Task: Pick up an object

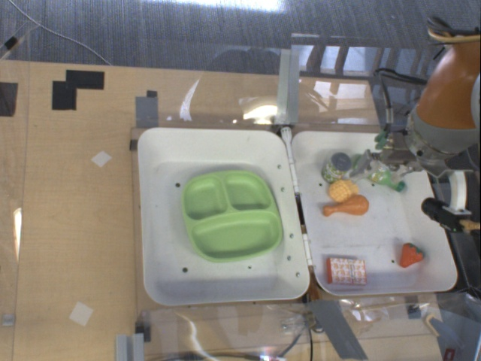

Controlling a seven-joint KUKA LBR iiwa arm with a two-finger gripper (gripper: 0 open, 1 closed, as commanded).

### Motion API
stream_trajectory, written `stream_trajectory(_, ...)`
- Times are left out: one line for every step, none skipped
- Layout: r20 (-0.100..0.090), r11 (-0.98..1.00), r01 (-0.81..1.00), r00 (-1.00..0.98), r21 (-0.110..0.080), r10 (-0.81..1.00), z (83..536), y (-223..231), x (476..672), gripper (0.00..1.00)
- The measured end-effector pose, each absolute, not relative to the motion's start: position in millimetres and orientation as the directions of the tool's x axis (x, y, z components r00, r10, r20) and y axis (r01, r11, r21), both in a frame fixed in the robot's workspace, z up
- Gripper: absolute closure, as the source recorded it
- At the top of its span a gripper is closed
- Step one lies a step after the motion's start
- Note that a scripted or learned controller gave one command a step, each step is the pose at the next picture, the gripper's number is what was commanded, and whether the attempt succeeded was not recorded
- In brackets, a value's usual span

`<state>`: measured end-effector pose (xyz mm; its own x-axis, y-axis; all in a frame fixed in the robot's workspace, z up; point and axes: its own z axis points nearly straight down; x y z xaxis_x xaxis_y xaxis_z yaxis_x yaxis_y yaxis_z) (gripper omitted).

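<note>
A: Start at the left. What's on the counter (68, 224)?

B: Pale wood, with black marks near the far left corner. Then comes the left bin (161, 277), white and shallow. A green divided plate (231, 215) lies in its middle, three compartments, tilted a little in the plane of the bin floor.

A: And the right bin (443, 277)?

B: It sits just beside the left one, their rims touching along the middle. Near its back left there is a small grey round thing (342, 160) next to a greenish one (331, 173); I cannot tell what either is. Just in front of them lies a yellow corn cob (342, 191), and touching it on the near side, an orange drumstick (347, 207) lying flat, thick end to the right.

A: Anything closer to the front?

B: A red and white packet (346, 270) lies flat by the front rim. To its right, well apart, is a small red strawberry-like piece (410, 255).

A: Where is the arm?

B: The arm (451, 89) reaches in from the right, orange band showing, over the back right of that bin. The gripper (385, 164) is low over a small green thing (385, 176), near the grey and greenish pieces.

A: Does it have hold of anything?

B: I cannot tell how far apart it stands, nor whether anything sits in it; that spot is too cluttered and small.
</note>
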<state>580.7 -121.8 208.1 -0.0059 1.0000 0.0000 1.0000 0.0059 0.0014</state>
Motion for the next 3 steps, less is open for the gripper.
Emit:
stream_trajectory(0.001,-0.217,0.976,0.217,0.002,0.976,93.7,-116.9,614.8,0.00)
stream_trajectory(0.001,-0.229,0.973,0.229,0.010,0.973,88.1,-109.9,587.4,0.00)
stream_trajectory(0.001,-0.229,0.973,0.229,0.015,0.974,99.1,-110.3,589.6,1.00)
